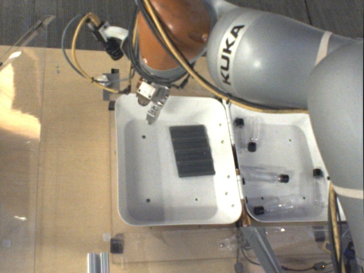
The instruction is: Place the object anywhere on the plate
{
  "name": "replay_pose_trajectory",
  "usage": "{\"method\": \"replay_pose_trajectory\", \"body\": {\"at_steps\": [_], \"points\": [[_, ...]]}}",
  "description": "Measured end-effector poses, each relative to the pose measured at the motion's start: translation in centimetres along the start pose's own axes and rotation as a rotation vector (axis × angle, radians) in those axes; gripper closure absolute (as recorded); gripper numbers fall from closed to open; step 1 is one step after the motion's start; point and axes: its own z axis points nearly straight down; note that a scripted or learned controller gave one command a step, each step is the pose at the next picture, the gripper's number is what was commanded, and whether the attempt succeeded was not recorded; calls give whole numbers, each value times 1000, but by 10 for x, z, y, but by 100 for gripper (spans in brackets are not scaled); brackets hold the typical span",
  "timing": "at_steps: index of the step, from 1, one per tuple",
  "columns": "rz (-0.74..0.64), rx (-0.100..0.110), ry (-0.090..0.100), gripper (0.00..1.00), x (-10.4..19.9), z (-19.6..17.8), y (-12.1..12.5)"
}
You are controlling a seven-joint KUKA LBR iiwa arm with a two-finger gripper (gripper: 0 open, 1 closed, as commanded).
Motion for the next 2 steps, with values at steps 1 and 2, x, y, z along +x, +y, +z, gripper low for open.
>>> {"method": "replay_pose_trajectory", "body": {"at_steps": [1, 2], "points": [[320, -3, -1, 100, -1, 66, 1], [-389, -2, -2, 100, -1, -9, 0]]}}
